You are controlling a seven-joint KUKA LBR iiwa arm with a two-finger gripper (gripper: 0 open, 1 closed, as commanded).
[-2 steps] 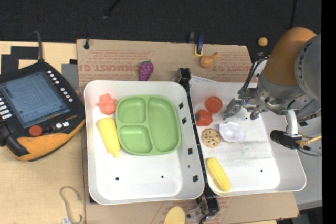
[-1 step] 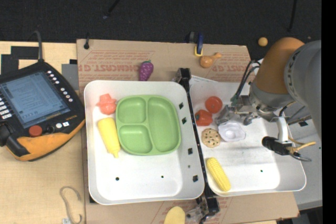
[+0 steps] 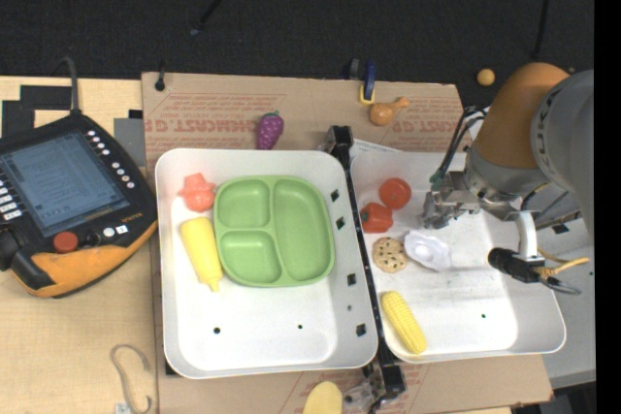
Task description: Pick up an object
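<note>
The gripper (image 3: 439, 208) sits low in the right bin (image 3: 505, 330), and I cannot tell how its tool is set. Just beside it lies a crumpled clear-white wrapper (image 3: 428, 250), with a cookie (image 3: 389, 254) to its left. Two orange-red toy pieces (image 3: 386, 203) sit farther back; a corn cob (image 3: 404, 322) lies near. The left bin (image 3: 262, 339) holds a green divided plate (image 3: 273, 232).
</note>
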